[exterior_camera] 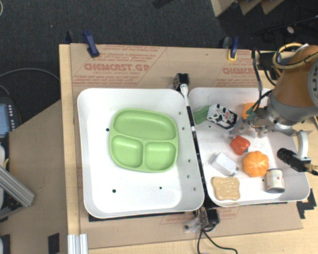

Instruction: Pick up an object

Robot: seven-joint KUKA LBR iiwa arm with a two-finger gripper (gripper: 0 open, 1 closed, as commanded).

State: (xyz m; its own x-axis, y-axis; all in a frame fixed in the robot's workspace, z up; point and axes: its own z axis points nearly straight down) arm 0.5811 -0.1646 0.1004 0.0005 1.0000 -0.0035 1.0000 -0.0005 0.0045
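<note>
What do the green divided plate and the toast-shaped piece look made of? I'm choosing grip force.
The green divided plate looks like moulded plastic, smooth with a soft sheen and rounded compartment walls. The toast-shaped piece looks like matte plastic or foam, probably toy food; its speckled tan surface leaves that open.

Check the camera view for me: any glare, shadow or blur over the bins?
Camera view: even lighting, soft shadows; mild sheen on the green plate; the right bin and its toys are sharp, though the arm covers that bin's top right corner.
</note>
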